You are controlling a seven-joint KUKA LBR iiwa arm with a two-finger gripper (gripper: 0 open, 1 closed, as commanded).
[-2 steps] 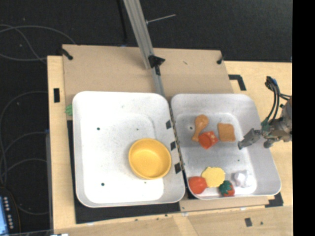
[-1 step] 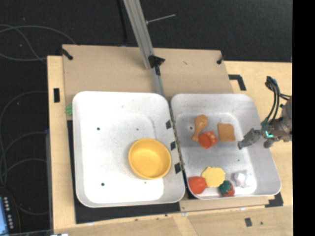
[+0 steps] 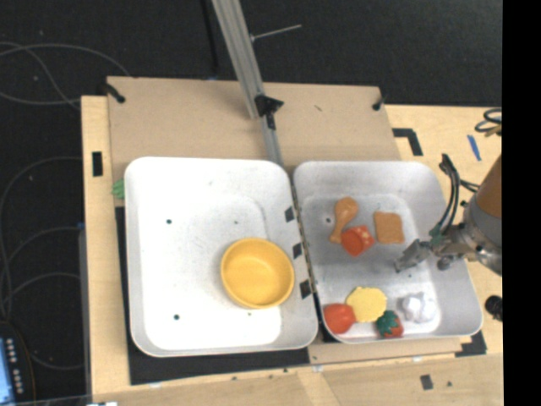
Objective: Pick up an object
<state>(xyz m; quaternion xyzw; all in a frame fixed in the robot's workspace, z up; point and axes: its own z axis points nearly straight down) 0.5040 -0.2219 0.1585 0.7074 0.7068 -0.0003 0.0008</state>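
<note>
Reaching in over the right bin's (image 3: 423, 176) far side, the hand (image 3: 420, 255) hangs with its two fingers spread apart and nothing between them, just right of the toast-coloured piece (image 3: 389, 227).

From the left: the left bin (image 3: 169, 193) carries a yellow bowl (image 3: 257, 272) alone, sitting near its inner edge. Across the divide, the toy foods cluster in the right bin. A drumstick (image 3: 342, 216) leans on a red piece (image 3: 357, 240) in the middle. Along the near wall lie a red tomato shape (image 3: 339, 317), a yellow lump (image 3: 367, 304), a red-and-green item (image 3: 389, 324) and a pale whitish object (image 3: 416, 308).

Any of these would serve as the pick. Judging by position, the toast-coloured piece or the whitish object is nearest the open fingers, so the desk's right side looks like the working area.
</note>
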